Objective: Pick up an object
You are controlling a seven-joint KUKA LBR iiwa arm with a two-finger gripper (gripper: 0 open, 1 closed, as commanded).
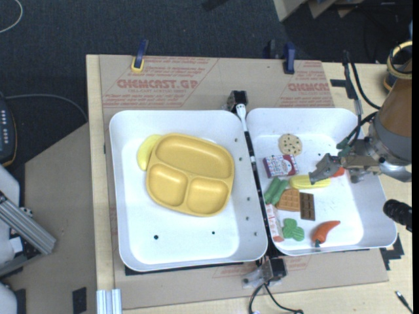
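Note:
The right bin (340,126) holds several toy foods: a cookie (289,143), a purple packet (280,166), a yellow banana (305,183), a green vegetable (275,190), a waffle (289,200), a brown chocolate bar (307,205), a green broccoli piece (292,229) and a red chili (325,230). My gripper (325,171) hangs low over the right bin's middle, just above the banana's right end. A small orange-red patch (338,172) shows right beside it; I cannot make out what it is.
In the left bin (131,195) a yellow divided plate (190,174) lies on top of a yellow piece (145,150). A red-and-white packet (273,226) lies along the right bin's left wall. Blue clamps (289,57) stand at the bench's far edge.

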